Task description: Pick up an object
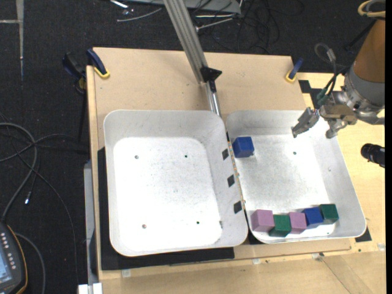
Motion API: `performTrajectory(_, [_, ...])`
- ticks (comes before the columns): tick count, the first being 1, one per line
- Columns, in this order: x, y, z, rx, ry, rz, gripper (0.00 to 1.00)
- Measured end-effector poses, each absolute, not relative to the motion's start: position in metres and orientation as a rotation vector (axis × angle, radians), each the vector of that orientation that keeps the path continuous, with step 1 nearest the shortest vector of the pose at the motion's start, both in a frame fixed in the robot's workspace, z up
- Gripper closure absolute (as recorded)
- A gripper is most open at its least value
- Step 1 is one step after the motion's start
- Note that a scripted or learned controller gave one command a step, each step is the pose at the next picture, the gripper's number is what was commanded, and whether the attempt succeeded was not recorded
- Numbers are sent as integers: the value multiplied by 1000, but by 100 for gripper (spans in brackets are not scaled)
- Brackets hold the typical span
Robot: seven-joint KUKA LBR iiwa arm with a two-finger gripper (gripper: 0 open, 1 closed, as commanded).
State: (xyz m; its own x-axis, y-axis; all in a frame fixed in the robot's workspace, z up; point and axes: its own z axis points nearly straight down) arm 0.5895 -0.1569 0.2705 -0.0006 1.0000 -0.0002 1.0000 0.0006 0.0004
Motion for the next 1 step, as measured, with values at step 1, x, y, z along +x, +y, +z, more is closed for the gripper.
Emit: performTrajectory(1, [512,-211,205,2236,2216,-11,0])
